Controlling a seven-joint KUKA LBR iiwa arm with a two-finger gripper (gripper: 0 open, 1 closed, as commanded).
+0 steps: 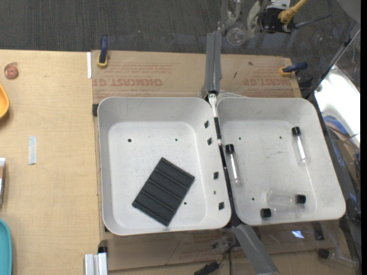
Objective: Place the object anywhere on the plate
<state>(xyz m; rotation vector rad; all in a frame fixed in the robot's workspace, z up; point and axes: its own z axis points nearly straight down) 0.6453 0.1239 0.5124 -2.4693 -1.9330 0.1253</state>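
Note:
The plate (164,191) is a black ribbed rectangle lying at a slant on the floor of the left bin (114,153). Several clear tubes with black caps lie in the right bin (321,153): one along its left wall (233,166), one near the right side (300,146), and one at the front (285,200) beside a loose-looking black cap (265,213). My gripper (239,16) hangs high beyond the bins' far edge, above the divider and far from the plate. A faint clear shape (235,36) shows just under it; I cannot make out what it is.
Brown cardboard (149,79) lies under the bins, held by a blue-and-yellow clamp at each far corner (103,53) (291,69). A grey bar (213,62) runs back from the divider. A wooden bench (46,153) at the left carries small items along its edge.

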